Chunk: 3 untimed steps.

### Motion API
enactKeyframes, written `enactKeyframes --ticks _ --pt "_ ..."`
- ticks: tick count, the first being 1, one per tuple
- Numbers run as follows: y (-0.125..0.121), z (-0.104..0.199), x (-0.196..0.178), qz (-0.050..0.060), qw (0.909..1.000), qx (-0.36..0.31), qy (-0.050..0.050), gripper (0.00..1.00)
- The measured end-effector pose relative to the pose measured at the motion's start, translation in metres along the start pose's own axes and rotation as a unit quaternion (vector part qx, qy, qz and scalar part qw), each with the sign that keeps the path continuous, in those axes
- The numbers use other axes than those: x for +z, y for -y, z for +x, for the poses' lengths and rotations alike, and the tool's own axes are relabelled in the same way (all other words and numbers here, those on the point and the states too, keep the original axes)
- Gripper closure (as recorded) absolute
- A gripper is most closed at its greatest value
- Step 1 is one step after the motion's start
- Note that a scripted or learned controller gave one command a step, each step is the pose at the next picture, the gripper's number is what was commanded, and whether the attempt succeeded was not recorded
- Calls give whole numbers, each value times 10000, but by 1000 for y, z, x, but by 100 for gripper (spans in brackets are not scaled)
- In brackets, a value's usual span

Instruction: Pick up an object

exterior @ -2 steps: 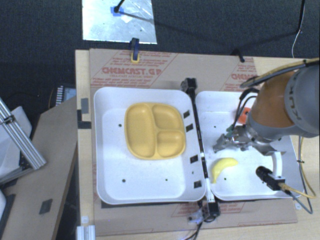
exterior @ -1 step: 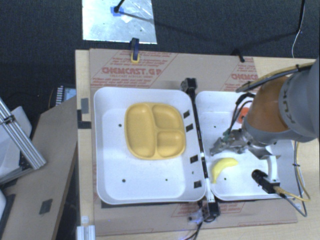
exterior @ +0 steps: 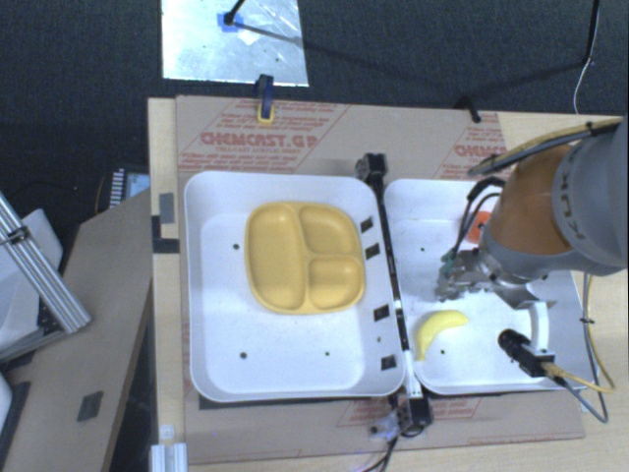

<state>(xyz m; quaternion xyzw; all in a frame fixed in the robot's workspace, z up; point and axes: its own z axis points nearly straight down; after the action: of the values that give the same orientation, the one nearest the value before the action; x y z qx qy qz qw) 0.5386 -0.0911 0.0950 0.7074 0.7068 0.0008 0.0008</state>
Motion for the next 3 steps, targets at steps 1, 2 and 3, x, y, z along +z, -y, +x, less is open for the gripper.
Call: enactKeyframes --ticks 1,2,3 --pt "-6 -4 -63 -27 10000 -21 7 100" --pt "2 -7 -115 -23 10000 -22 7 100" --pt "5 -16 -171 -30 10000 -21 11 100"
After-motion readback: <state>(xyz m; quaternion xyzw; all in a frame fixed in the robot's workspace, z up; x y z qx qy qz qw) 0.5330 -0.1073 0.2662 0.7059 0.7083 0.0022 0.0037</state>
